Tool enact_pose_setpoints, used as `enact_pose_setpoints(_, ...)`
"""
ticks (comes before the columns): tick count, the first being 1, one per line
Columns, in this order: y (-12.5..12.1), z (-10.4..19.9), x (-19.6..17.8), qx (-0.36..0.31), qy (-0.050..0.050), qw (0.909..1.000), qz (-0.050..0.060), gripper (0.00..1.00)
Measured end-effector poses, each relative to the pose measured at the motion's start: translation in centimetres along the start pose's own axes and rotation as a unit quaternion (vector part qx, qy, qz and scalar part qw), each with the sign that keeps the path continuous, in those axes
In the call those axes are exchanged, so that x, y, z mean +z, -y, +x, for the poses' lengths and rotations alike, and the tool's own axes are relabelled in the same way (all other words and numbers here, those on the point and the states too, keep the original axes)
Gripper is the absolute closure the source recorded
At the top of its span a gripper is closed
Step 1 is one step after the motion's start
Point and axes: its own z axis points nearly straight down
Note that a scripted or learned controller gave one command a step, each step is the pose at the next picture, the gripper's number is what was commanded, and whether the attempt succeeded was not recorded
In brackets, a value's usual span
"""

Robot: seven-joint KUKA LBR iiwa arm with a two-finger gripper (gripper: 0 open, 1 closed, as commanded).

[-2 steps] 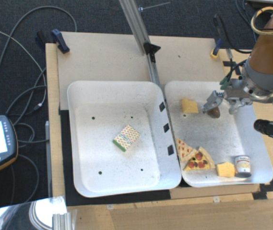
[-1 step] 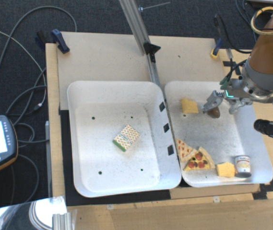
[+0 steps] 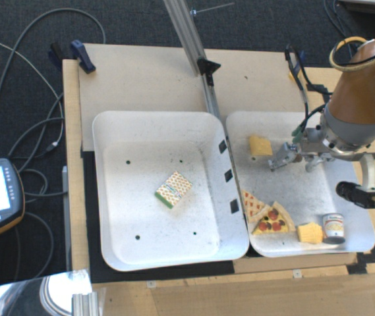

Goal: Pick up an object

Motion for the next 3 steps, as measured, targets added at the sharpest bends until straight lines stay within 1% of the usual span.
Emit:
enact_pose_setpoints(1,0.6,-0.8,5.6,0.000,0.000,1.0000,0.000,0.00)
enact_pose_setpoints(2,0.6,-0.8,8.4,0.000,0.000,1.0000,-0.001,0.00)
enact_pose_setpoints(3,0.5,-0.8,7.1,0.000,0.000,1.0000,-0.004,1.00)
